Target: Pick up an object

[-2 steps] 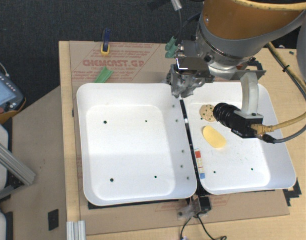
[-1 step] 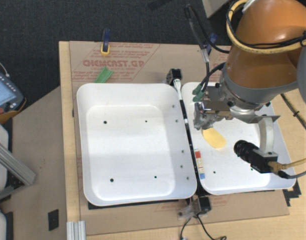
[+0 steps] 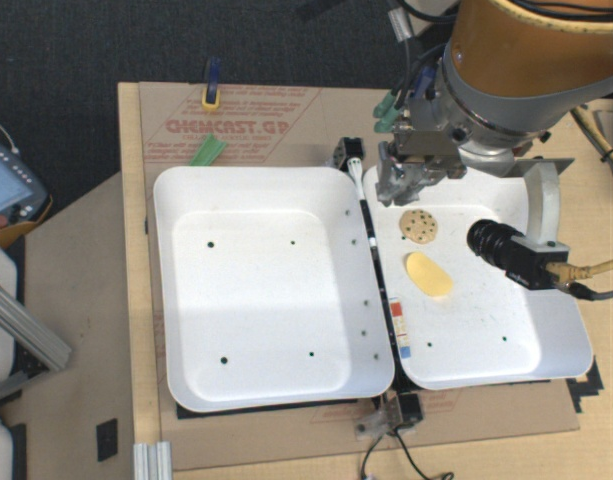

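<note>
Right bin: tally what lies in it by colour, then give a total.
Tan, dotted round cookie: 1
Yellow oval piece: 1
Thin marker-like stick with red and blue marks by the left wall: 1
Total: 3, all in the right bin.

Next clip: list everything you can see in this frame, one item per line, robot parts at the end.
left bin: 1, white, left half of the bench
right bin: 1, white, right half of the bench
cookie: 1, tan with dark dots, right bin, near its far side
yellow piece: 1, yellow, oval, right bin, just nearer than the cookie
cardboard: 1, brown with red print, under both bins
clamp: 1, blue and yellow, far edge of the cardboard
arm: 1, grey with orange band, above the right bin
gripper: 1, grey, just beyond the cookie
</note>
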You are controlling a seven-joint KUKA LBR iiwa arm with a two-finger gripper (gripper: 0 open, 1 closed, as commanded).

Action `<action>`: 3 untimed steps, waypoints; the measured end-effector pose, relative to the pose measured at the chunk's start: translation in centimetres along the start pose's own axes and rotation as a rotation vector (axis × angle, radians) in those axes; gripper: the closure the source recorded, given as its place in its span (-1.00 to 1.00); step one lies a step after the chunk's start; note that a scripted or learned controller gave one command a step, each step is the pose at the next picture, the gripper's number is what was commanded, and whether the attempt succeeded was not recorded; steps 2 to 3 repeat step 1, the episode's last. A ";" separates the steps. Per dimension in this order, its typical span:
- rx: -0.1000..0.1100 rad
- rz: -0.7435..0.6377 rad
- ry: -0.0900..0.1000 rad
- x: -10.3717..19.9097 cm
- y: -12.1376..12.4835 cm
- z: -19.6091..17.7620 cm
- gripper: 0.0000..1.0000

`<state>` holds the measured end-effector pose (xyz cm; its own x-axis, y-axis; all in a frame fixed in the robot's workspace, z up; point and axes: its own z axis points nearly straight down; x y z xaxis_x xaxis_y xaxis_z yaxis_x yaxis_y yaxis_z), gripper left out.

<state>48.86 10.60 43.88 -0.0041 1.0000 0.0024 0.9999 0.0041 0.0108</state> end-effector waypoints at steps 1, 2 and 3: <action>0.021 0.005 -0.005 0.9 -1.2 8.8 1.00; 0.021 0.005 -0.005 0.9 -1.2 8.8 1.00; 0.021 0.005 -0.005 0.9 -1.2 8.8 1.00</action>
